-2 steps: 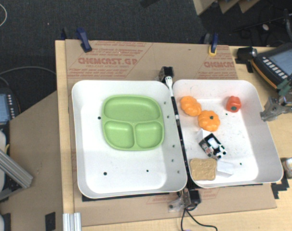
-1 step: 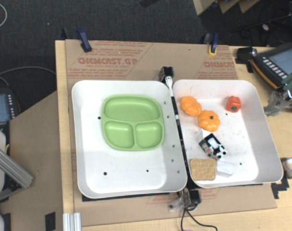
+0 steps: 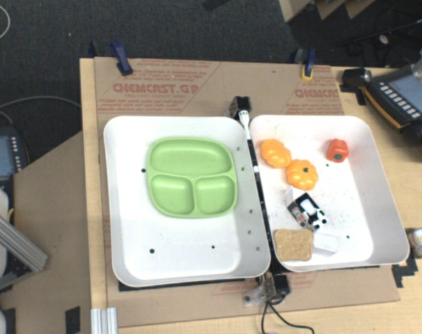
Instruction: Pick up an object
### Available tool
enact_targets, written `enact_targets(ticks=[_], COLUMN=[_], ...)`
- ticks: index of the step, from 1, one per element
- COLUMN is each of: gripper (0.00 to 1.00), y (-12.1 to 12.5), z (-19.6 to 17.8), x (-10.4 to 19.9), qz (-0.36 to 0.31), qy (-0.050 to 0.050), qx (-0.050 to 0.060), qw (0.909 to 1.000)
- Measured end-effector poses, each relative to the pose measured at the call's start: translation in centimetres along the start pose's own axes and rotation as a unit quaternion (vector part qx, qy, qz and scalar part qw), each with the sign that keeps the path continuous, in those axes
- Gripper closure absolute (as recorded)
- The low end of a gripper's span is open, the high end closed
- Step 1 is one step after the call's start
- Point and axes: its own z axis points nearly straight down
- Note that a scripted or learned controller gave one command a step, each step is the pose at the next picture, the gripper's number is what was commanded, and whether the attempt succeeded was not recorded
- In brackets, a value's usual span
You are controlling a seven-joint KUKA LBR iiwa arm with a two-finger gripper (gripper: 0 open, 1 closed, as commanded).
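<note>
The right bin [image 3: 378, 186] holds several small objects. Two orange pumpkin-like pieces lie near its left side, one [image 3: 274, 152] further back and one [image 3: 302, 175] just in front of it. A small red pepper-like piece [image 3: 337, 149] sits toward the back right. A black and white toy [image 3: 306, 211] lies near the middle front. A tan square slab [image 3: 293, 244] rests at the front left corner, beside a white flat piece [image 3: 326, 244]. The left bin [image 3: 120, 207] holds a green three-compartment plate [image 3: 191, 177].
Both bins stand on a brown board [image 3: 162, 85] clamped at the back by a blue clip [image 3: 120, 58] and another clip [image 3: 308, 67]. A black device [image 3: 395, 99] lies at the right edge. Cables [image 3: 280, 312] trail off the front.
</note>
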Motion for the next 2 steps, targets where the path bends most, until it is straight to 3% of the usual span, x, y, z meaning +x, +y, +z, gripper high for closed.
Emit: enact_targets(ticks=[1, 2], gripper=[1.0, 1.0], y=[-5.7, -5.9], z=[6.6, 20.7], x=[-1.5, -0.5], qz=[0.004, 0.003], qy=[0.003, 0.004], qx=[0.014, 0.019], qw=[0.9999, 0.9998])
